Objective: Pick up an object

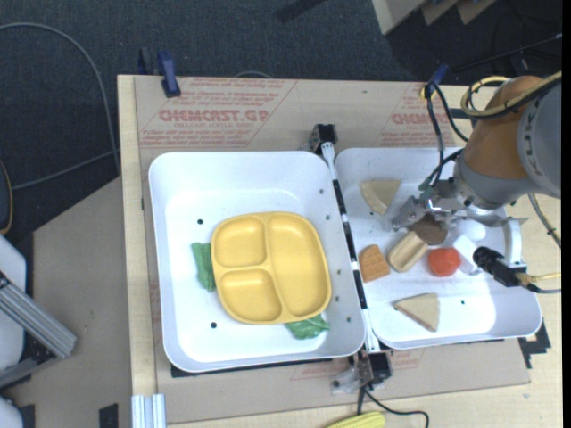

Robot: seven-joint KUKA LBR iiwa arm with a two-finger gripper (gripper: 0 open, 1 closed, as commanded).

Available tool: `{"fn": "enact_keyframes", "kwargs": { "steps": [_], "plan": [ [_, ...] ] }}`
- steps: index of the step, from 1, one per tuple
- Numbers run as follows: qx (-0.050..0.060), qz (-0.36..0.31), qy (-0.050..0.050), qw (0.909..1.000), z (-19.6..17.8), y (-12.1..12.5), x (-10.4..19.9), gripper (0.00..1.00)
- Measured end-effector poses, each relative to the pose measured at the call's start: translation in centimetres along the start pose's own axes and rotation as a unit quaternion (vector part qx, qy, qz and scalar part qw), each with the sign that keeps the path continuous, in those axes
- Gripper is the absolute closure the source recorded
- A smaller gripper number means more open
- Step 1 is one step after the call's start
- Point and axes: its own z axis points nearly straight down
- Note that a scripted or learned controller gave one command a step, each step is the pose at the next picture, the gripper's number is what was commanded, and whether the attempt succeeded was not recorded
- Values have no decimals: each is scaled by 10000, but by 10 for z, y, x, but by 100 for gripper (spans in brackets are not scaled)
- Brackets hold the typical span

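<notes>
The claw (pixel 426 223) hangs just above the small brown block (pixel 430 231), beside the round red tomato (pixel 444 260). I cannot tell its opening or hold. Probably mid-grasp; next, lift straight up.

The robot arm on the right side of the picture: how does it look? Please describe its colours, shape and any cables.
The arm is thick, rounded and grey, with a broad orange band above the wrist. Below the band, a grey collar leads to a small gripper of metallic and dark parts. Thin yellow and dark cables loop beside the orange band, and a black cable runs down towards the wrist.
</notes>
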Motion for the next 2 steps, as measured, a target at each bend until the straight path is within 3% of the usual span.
{"fn": "enact_keyframes", "kwargs": {
  "steps": [1, 2],
  "plan": [
    [-29, 1, -2, 10000, -12, 2, 0, 100],
    [-27, 0, -1, 10000, -11, 2, 0, 0]
  ]
}}
